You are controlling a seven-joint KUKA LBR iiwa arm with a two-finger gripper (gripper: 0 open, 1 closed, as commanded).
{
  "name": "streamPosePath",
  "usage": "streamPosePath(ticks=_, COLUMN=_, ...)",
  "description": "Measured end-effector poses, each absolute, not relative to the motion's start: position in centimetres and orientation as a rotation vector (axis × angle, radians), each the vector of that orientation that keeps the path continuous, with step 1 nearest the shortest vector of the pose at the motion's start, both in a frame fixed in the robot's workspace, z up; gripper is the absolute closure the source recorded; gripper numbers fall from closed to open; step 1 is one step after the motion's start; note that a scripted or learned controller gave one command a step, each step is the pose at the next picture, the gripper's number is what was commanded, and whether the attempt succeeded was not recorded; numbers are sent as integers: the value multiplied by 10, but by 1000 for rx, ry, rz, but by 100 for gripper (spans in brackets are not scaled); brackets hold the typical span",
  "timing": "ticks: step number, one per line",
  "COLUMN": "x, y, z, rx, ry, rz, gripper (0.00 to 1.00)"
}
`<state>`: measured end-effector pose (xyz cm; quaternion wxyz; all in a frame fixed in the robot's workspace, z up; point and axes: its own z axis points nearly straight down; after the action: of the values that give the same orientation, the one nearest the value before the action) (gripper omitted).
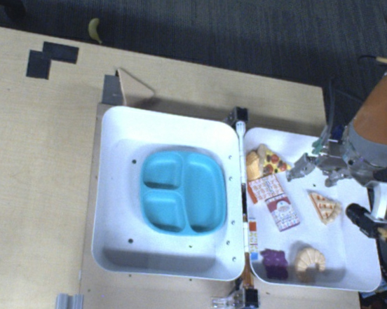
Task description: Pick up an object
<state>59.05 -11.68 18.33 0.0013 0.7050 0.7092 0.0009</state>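
Nothing is picked up yet. The tool hangs over the right bin near its far edge, fingers spread apart with nothing between them. The waffle wedge, cards and croissant lie on the bin floor, all left to grasp.

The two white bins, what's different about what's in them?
The left bin has a single big item, a blue divided tray lying flat in its middle; the right bin has several small ones, among them a purple block, a red-and-white packet and a wedge-shaped piece. The gripper is over the right bin, away from the left bin. Both are shallow, white and sit side by side.
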Motion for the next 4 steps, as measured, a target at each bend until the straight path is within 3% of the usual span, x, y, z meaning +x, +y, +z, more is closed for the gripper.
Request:
streamPosePath(ticks=1, x=571, y=-101, z=98, rx=2210, ry=2220, rz=11, gripper=0)
streamPosePath(ticks=2, x=573, y=-100, z=110, rx=2204, ry=2225, rz=17, gripper=100)
streamPosePath(ticks=3, x=572, y=-100, z=110, rx=2204, ry=2226, rz=16, gripper=0)
streamPosePath(ticks=4, x=574, y=-99, z=120, rx=2197, ry=2229, rz=20, gripper=100)
